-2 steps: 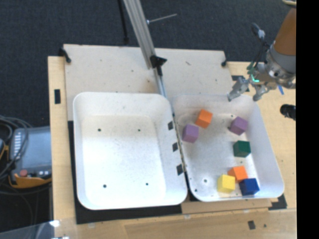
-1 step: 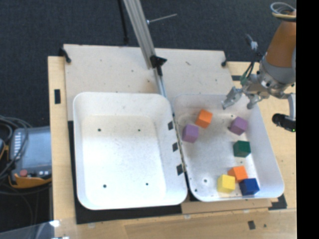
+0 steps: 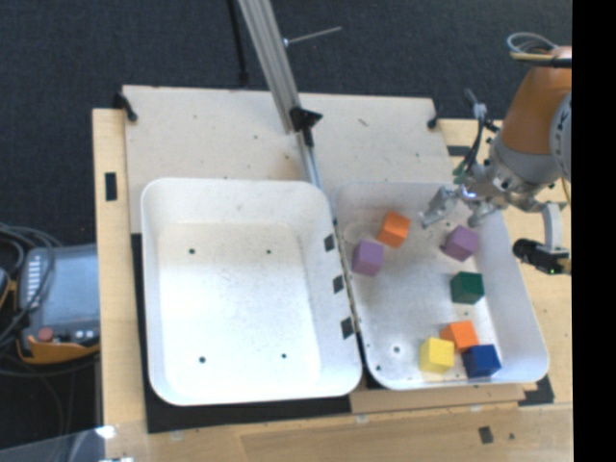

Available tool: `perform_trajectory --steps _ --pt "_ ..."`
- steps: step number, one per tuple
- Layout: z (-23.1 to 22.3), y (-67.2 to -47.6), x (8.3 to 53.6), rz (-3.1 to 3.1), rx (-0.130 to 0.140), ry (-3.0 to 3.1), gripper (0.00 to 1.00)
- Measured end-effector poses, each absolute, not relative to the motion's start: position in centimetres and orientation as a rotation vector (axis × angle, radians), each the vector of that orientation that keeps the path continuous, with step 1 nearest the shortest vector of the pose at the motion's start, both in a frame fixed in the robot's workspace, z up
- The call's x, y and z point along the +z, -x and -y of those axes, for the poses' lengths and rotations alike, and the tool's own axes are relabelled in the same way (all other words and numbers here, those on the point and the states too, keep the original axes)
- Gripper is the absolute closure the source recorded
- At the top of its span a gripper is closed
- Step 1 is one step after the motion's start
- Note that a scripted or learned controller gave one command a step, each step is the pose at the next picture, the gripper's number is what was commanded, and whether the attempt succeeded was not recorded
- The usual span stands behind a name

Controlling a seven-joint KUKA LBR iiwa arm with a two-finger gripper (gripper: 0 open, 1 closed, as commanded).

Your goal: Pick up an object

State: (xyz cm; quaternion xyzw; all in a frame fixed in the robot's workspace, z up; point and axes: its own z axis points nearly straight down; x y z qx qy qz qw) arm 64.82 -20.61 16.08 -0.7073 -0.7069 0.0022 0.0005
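Target (judged): purple cube (image 3: 460,243), upper right of the right bin (image 3: 525,301), near the far-right wall.
Bearing: cube lies just below and slightly right of the gripper (image 3: 452,203) in the camera view; close, whether touching cannot be told.
Axis: cube is roughly square, one corner turned toward the camera, so no long axis to align to.
Gripper: fingers appear spread, one toward the left and one toward the cube; nothing seen between them, so it carries nothing.
Arm: reaches in from the right, orange band (image 3: 534,104) above the wrist; one arm only.
Neighbours: orange cube (image 3: 394,228) lies left of the gripper, about as near as the target; second purple cube (image 3: 368,256) further left by the bin's inner wall.
Further out: green cube (image 3: 467,287) below the target, apart from it; yellow cube (image 3: 437,353), small orange cube (image 3: 463,333) and blue cube (image 3: 481,360) clustered at the near-right corner.
Left bin (image 3: 154,258): white, beside the right bin.
Next move (judged): a short shift toward the purple cube, then down.
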Motion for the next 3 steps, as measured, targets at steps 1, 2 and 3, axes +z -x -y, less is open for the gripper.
perform_trajectory --steps 1,2,3 --pt "21.1 -64.8 12.7 2.228 0.000 2.235 0.00" --pt "21.1 -64.9 14.1 2.231 -0.008 2.240 1.00" --pt "21.2 -65.7 18.7 2.229 -0.007 2.223 1.00"
